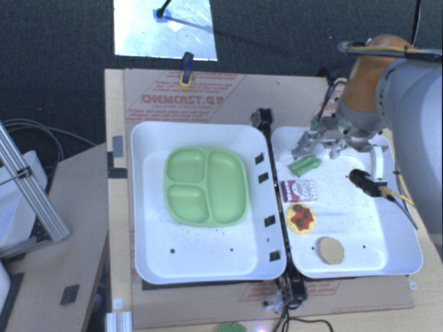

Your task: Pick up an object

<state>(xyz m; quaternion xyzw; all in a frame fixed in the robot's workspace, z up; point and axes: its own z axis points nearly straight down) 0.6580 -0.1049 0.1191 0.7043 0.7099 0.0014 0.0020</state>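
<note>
My gripper [320, 142] hangs over the far left part of the right bin [398, 254], below the orange-banded wrist. Just in front of it, a small green pod-shaped piece [304, 164] lies on the bin floor, close to the gripper's tip; I cannot tell if they touch. Further toward the front lie a pink and white packet [300, 189], a yellow round piece with red spots [300, 218] and a tan disc [331, 250]. None of these is lifted.
The left bin [149, 254] holds a light green divided plate [206, 186]. A black divider with clips [271, 185] runs between the bins. A black plug with a cable [365, 181] hangs from the arm over the right bin.
</note>
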